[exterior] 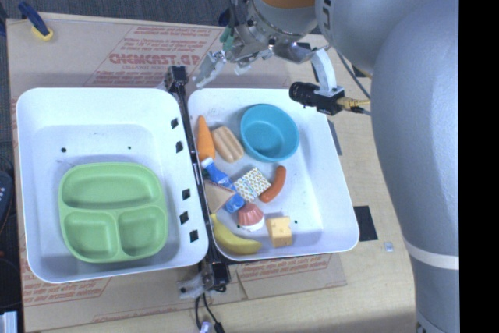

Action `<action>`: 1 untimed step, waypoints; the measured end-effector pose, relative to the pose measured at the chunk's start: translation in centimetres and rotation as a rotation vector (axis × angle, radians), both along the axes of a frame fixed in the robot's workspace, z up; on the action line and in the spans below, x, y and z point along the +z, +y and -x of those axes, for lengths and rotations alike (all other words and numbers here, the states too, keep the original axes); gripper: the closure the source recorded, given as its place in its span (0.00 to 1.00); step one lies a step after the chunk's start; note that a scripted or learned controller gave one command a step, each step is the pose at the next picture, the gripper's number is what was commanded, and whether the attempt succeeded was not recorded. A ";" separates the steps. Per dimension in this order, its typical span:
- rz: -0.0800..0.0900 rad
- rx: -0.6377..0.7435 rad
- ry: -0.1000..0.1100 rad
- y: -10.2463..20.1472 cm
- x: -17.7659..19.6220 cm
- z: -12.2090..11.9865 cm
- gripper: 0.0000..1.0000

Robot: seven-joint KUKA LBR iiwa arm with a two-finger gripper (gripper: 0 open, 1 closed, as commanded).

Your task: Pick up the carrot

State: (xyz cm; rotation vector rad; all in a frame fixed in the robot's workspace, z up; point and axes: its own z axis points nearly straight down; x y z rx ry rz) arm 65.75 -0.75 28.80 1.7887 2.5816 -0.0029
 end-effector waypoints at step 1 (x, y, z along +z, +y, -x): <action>0.002 0.312 -0.003 1.9 7.8 0.0 0.00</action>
